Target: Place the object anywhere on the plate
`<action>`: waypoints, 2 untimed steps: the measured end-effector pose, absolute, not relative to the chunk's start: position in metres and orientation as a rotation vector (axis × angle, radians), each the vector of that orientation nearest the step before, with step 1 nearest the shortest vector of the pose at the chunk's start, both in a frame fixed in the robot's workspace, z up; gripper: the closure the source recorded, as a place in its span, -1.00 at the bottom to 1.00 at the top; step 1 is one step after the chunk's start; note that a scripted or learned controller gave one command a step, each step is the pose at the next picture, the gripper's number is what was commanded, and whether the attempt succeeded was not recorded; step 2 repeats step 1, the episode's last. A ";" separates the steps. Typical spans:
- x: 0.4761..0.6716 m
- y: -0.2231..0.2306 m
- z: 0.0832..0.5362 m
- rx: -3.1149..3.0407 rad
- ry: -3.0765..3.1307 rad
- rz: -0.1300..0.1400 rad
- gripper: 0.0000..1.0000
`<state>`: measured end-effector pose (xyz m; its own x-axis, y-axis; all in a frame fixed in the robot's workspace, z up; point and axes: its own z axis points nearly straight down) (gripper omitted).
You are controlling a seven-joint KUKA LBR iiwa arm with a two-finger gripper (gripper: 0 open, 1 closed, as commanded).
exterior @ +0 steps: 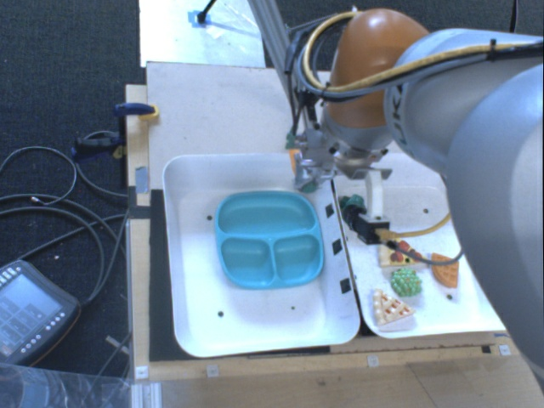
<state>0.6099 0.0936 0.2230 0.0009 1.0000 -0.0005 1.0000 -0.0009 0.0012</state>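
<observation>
Tool [311,175]: it hangs over the back right corner of the left bin [195,253], at the strip where the 2 bins meet. The view does not settle whether it is apart or together, and nothing can be confirmed between its tips. A small orange patch shows at its 10 o'clock side; what it is cannot be told.

Arm [476,100]: grey, reaching in from 3 o'clock, with the orange band [374,53] directly above the tool at 12 o'clock.

Plate [255,215]: blue, with 3 compartments, 1 wide one at the back and 2 smaller ones at the front. It lies flat in the middle of the left bin, at 7 o'clock from the tool and near it.

Right bin [425,206]: 4 toy food pieces sit at 4 to 5 o'clock from the tool, well apart from the plate.
- flat piece with red spots [396,253], nearest the tool
- green knobbly piece [405,281], just in front of the flat piece
- pizza slice [392,308], at the bin's front edge
- orange wedge [446,271], at 3 o'clock from the green knobbly piece

Bench [212,109]: pale board carrying both bins. A blue and yellow clamp [136,109] grips its edge at 9 o'clock from the tool. Beyond that edge, cables [51,219] and a handheld control unit [25,308] lie on the floor.
</observation>
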 end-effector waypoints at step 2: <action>0.610 0.094 0.223 2.222 2.220 0.001 -1.00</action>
